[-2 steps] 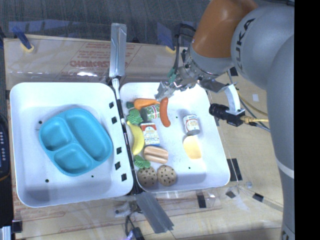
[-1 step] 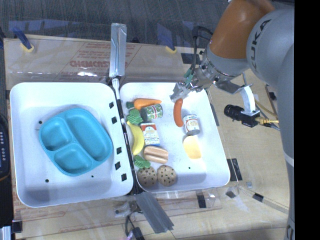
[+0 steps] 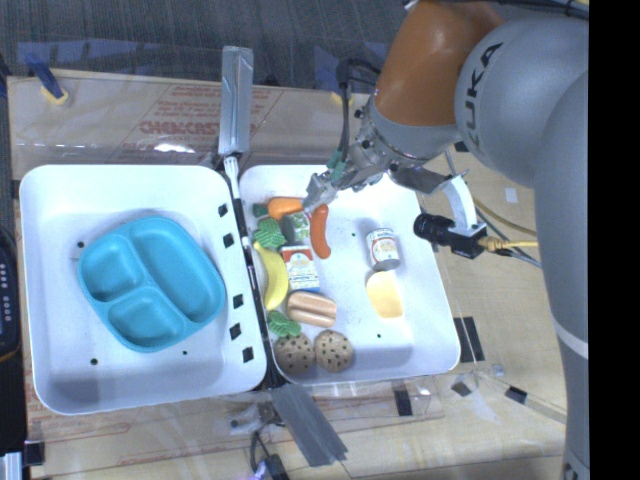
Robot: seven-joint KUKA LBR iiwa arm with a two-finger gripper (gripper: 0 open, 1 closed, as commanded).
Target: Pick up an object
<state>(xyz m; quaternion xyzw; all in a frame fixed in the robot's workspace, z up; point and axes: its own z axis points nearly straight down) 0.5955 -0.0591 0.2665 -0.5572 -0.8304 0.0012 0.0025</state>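
Red sausage [image 3: 319, 232], the likeliest pick, lies in the right bin [image 3: 441, 313], near its far wall. The arm [image 3: 500, 78] looms beyond the sausage, and the gripper [image 3: 325, 183] hangs just past the sausage's far end; whether it is open or closed I cannot tell. The banana [image 3: 270, 278] lies left of the sausage and the small can [image 3: 382, 248] to its right. A good grasp would likely straddle the sausage's middle across its width, avoiding the crowded toys touching its left side.
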